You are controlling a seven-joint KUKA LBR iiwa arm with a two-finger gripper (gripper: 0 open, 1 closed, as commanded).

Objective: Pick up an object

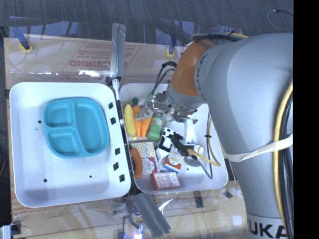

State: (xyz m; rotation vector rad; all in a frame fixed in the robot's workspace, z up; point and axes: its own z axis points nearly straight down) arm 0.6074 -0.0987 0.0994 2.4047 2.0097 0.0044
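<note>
**Right bin: hand over mixed toy food**

Hand (pixel 160 114): low in the right bin (pixel 215 176), at its upper middle; grip state cannot be told.
Objects just left of the hand: yellow banana (pixel 129 120), orange carrot (pixel 139 123), green item (pixel 154 129).
Below: sausage (pixel 136 162), red box (pixel 165 180).
Left bin (pixel 25 148): blue divided plate (pixel 76 126).

Bright, even overhead light; soft shadows inside the white bins (pixel 20 148), slight overall blur.
</note>
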